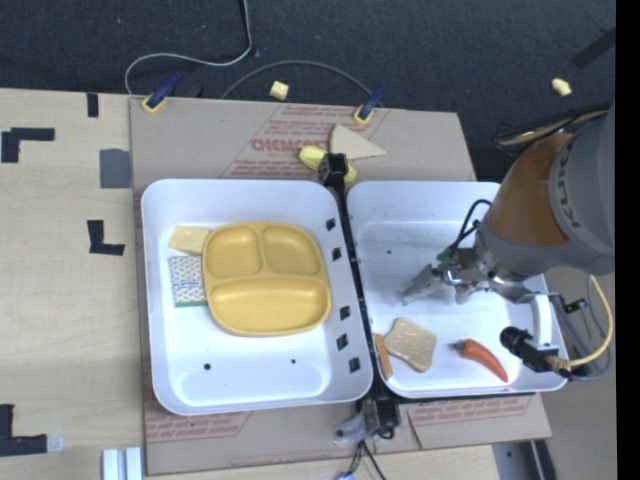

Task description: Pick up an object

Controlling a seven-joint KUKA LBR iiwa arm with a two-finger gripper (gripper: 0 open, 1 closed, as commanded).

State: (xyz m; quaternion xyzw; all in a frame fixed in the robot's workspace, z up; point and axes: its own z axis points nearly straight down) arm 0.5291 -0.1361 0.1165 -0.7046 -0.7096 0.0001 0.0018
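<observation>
- The gripper (428, 283) hangs over the middle of the right bin (400, 213), pointing toward the divider between the two bins. Its two grey fingers (415, 290) look spread a little apart with nothing between them, though the slanted view makes the gap hard to judge.
- Behind the gripper, the grey arm (585, 198) with its orange band (525, 193) reaches in from the right and covers the bin's far right side.
- The nearest things to pick sit toward the front of the right bin: a slice of toast (411, 343) just below the gripper, and a small red chilli pepper (482, 357) beside it to the right, near the front wall.
- The toast seems the easier target. It lies flat, so the fingers would need to come straight down, straddle its narrower width and close low against the bin floor.
- The pepper is thin and lies close to the wall, so a grasp there risks bumping the wall.
- In the left bin (165, 368), well apart from the gripper, a yellow divided plate (268, 278) fills the centre, with a pale yellow block (188, 239) and a patterned sponge (186, 280) touching its left edge.
</observation>
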